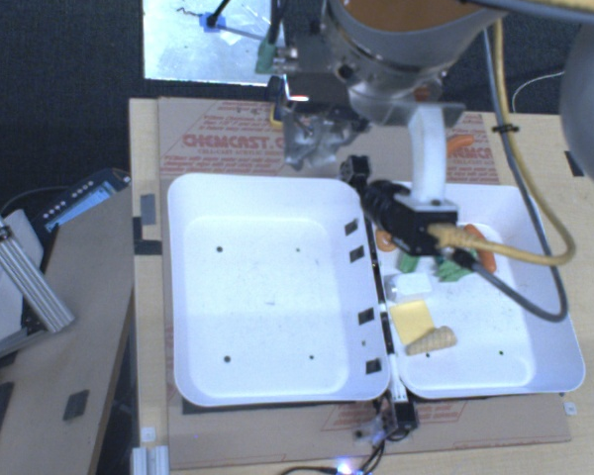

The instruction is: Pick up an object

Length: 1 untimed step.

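Note:
My gripper (313, 146) hangs over the cardboard just behind the far rim of the left bin (193, 265), high above the bench. Nothing shows between its tips. The loose objects lie in the right bin (535, 354), near its left wall: a yellow wedge (413, 319), a tan ridged piece (434, 340) touching its front corner, a small white block (412, 286), and green pieces (449, 271) with orange bits (488, 261) farther back. The robot's own wrist parts hide part of that pile.
A row of black clips (366, 315) runs along the seam between the two bins. Another orange piece (461, 143) lies on the cardboard behind the right bin. A grey metal rail (25, 275) stands off the bench at the left.

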Each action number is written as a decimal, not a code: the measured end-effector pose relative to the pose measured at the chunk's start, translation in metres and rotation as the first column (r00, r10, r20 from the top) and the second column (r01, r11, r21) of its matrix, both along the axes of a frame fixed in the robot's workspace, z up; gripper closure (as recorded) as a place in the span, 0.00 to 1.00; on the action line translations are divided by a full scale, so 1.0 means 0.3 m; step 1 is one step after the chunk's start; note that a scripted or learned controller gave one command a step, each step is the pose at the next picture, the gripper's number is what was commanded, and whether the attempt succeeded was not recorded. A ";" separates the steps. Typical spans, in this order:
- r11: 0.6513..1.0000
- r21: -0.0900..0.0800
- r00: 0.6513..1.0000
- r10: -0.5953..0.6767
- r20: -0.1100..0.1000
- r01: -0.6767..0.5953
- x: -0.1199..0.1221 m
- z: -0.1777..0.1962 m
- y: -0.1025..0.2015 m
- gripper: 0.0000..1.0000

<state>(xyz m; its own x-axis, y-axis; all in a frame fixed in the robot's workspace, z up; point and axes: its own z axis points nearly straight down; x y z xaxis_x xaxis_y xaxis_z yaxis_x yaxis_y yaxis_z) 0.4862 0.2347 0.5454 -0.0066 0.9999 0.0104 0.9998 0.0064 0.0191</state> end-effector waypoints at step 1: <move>1.000 -0.017 0.999 -0.005 -0.033 0.005 -0.004 -0.529 -0.002 1.00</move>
<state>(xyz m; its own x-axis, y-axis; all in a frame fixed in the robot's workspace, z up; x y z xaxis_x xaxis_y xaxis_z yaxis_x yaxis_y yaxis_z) 0.4850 0.2340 0.3868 -0.0013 1.0000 -0.0064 0.9999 0.0012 -0.0136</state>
